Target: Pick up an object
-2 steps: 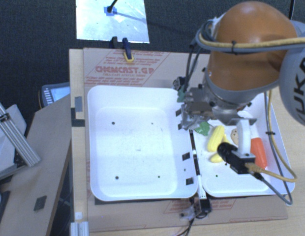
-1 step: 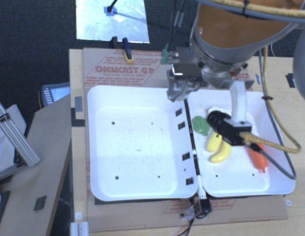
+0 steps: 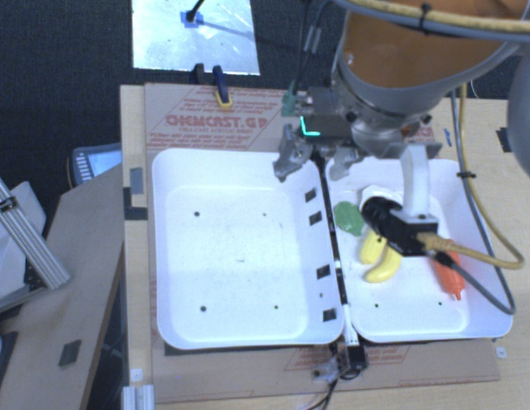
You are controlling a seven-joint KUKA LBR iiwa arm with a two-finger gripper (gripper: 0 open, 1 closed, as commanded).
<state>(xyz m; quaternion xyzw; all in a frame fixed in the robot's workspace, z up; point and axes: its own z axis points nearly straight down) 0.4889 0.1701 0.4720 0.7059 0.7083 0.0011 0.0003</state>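
Note:
My gripper [image 3: 312, 166] hangs over the far end of the divider between the two white bins. Its two grey fingers stand apart, open, and nothing shows between them. In the right bin [image 3: 419, 319] lie a green piece [image 3: 349, 219], a yellow banana-shaped object [image 3: 380, 260] and an orange carrot-like object [image 3: 451, 278]. A black fitting with a yellow cable [image 3: 400, 226] hangs off the arm and covers part of the yellow object. The green piece lies just below and right of the gripper. The left bin [image 3: 231, 254] is beside it.
A cardboard sheet with red lettering [image 3: 209, 120] lies under the bins, with blue and yellow clamps [image 3: 219, 86] at its far edge. A shiny sheet [image 3: 192, 22] lies behind. An aluminium rail [image 3: 26, 237] stands at left. The arm's orange-banded body [image 3: 419, 32] looms over the right bin.

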